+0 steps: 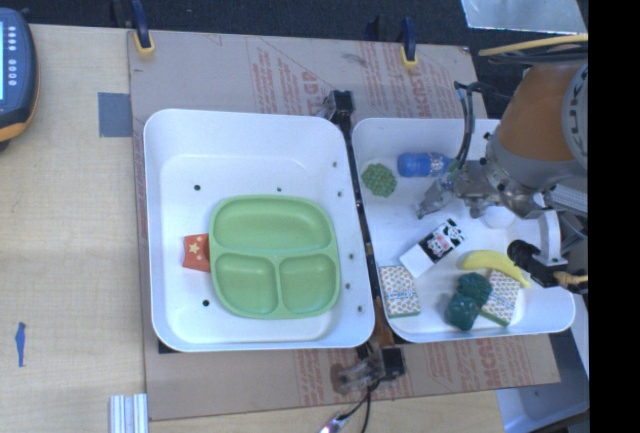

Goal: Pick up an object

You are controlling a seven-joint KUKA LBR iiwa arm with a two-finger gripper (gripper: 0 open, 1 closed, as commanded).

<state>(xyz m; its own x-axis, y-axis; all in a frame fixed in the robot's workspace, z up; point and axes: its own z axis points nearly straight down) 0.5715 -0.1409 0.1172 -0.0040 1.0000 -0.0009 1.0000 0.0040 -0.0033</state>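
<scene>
The right bin [370, 136] holds the loose things to pick from. A blue bottle [420, 164] lies near its back wall, with a green knobbly ball [379, 179] just to its left. A black-and-white carton [434, 246] lies tilted in the middle, a patterned packet [399, 291] sits by the front left corner, and a banana [494, 265] lies toward the right above a dark green lump [467, 300] that rests against a pale sponge [503, 299].

The tool [440, 198] hangs low in the bin between the bottle and the carton, at the end of the arm [540, 121] that reaches in from the right. Its grey tips are blurred together, so I cannot tell whether they are apart or together, and nothing is seen gripped between them.

Bare white floor lies around the ball and along the left wall of this bin; the front right corner is crowded.

The left bin [160, 221] holds a green divided plate [275, 256] in the middle, with a red card [197, 252] touching its left edge. Both bins sit side by side on the table [70, 271].
</scene>
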